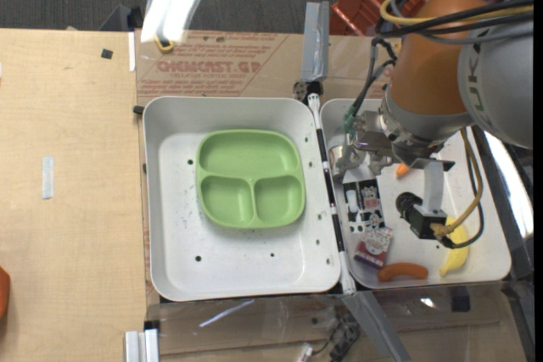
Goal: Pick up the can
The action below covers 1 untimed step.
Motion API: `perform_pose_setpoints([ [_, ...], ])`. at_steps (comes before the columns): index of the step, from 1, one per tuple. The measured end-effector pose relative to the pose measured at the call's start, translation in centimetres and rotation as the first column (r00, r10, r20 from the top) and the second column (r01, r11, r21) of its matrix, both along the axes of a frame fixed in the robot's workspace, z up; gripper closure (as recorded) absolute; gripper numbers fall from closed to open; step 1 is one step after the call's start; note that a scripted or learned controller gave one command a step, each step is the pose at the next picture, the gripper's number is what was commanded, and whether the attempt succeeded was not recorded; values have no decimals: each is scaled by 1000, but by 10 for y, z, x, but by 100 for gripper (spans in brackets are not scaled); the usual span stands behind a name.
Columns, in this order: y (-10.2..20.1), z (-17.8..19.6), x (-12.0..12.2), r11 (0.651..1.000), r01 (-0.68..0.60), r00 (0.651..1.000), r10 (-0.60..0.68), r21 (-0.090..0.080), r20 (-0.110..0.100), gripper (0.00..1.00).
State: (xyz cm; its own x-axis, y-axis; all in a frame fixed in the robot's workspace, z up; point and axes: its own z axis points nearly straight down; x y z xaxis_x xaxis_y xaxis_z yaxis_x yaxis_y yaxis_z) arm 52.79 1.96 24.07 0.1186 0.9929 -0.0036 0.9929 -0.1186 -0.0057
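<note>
Two shallow white plastic bins sit side by side. The left bin (161, 208) holds a light green three-section plate (251, 178) at its centre. Over the right bin (496, 263), the grey and orange arm (433, 55) reaches in from 3 o'clock. Its gripper (366, 147) hangs low; whether it is spread or pressed together cannot be told. A small silvery metal can (342, 158) lies at that bin's 9 o'clock edge, just beside the gripper. A yellow banana (456, 258) lies toward 5 o'clock.
</note>
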Motion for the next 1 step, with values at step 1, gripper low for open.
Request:
perform_pose_setpoints([
  [1,14,-19,-51,999,-34,999,34,1,0,100],
])
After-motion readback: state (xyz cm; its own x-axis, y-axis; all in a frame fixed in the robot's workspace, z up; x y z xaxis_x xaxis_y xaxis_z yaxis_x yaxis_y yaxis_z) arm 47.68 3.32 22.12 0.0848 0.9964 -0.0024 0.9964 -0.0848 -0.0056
